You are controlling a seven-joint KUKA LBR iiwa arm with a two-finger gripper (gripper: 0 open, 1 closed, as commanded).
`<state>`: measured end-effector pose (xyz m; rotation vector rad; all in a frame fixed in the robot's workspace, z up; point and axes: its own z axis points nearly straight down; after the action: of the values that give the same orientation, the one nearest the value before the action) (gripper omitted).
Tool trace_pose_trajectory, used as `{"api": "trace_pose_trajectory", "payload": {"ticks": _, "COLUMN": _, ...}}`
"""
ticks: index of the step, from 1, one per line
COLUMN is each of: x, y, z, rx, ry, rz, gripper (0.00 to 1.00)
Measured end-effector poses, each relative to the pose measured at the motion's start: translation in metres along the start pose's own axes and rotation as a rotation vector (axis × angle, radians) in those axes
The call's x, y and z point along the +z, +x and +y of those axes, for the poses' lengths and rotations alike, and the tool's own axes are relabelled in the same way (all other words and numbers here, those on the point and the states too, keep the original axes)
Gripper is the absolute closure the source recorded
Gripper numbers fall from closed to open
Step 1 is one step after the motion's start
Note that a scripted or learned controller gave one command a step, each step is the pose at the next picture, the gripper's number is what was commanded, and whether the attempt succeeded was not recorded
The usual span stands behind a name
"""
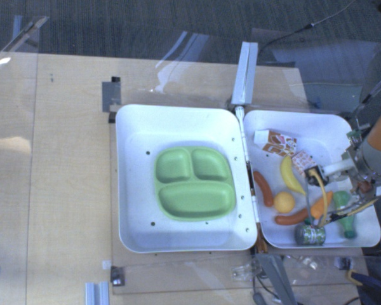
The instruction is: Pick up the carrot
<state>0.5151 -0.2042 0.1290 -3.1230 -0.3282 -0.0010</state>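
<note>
1. the gripper (322,199) sits low over the right bin (305,122), near that bin's front right part, with the arm (376,146) reaching in from the right. whether it is released or clenched i cannot tell; the tip is small and tangled with the clutter under it.
2. the carrot (320,206) lies right at the tip, an orange piece slanting down toward the bin's front. it looks touching or almost touching the gripper, but nothing shows it actually caught.
3. close neighbours crowd it: a green can (311,234) just in front, a sausage (292,218) to its left, a lemon (283,201) beyond that, a banana (292,175) behind, and a green piece (347,224) on the right.
4. to do this step well, i judge the grip should straddle the carrot across its narrow width, near its middle, not along its length.
5. the descent should be straight so the can and sausage are not shoved or pinched along with it.
6. the lift should be slow and vertical; a tapered, smooth carrot probably slips from an off-centre pinch.
7. further out, the left bin (133,170) carries a green tray (194,183), well apart from this work.
</note>
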Motion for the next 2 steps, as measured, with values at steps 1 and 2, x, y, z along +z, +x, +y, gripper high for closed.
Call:
{"api": "trace_pose_trajectory", "payload": {"ticks": 1, "x": 0.039, "y": 0.028, "z": -0.062, "rx": -0.2, "ry": -0.006, "rz": 0.008, "gripper": 0.0}}
{"api": "trace_pose_trajectory", "payload": {"ticks": 2, "x": 0.027, "y": 0.03, "z": -0.061, "rx": -0.202, "ry": -0.009, "rz": 0.012, "gripper": 1.0}}
